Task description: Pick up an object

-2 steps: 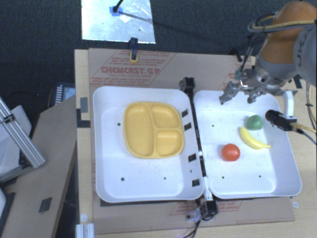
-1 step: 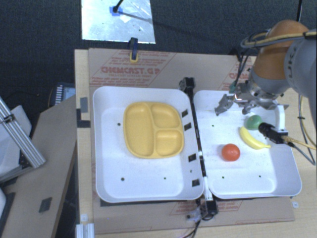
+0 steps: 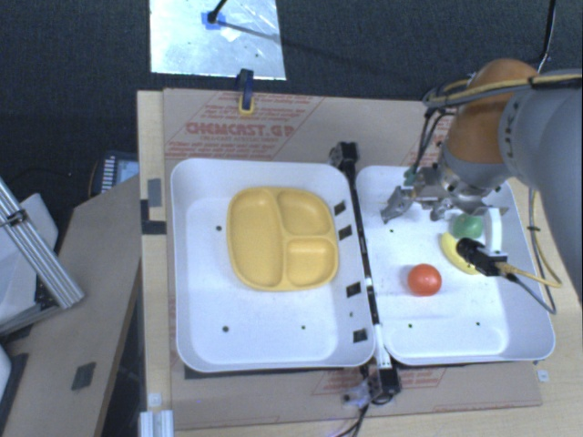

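Note:
In the right bin (image 3: 519,330) lie a red-orange ball (image 3: 424,279), a yellow banana-shaped piece (image 3: 453,250) and a green object (image 3: 469,225) partly hidden under the wrist. My gripper (image 3: 420,206) hangs low over the far half of that bin, just left of the green object and behind the ball. Its two grey fingers (image 3: 394,205) are spread, so it is open with nothing between them.
A yellow divided plate (image 3: 281,238) lies in the left bin (image 3: 196,335). A black divider (image 3: 357,244) runs between the two bins. The grey arm (image 3: 537,144) enters from the right over the right bin's far corner.

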